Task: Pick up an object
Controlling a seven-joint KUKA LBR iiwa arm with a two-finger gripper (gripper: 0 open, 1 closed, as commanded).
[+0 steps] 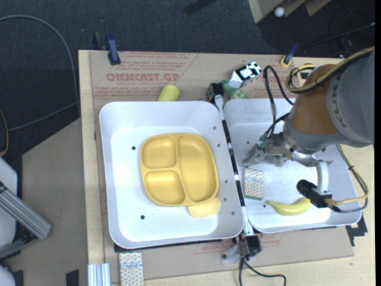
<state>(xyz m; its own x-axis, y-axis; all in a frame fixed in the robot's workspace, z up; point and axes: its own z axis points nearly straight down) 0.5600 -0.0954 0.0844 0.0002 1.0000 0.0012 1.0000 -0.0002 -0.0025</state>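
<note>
One banana (290, 207) lies in the right bin (337, 218), long axis roughly left-right, just toward the view's bottom from the jaws (262, 153) (whether open or closed I cannot tell; nothing visibly held).

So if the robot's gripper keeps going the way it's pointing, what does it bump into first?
Probably the bare floor of the right white bin. The gripper points down and leftward there; the small patterned packet lies just beyond. Depth is hard to judge from above.
</note>
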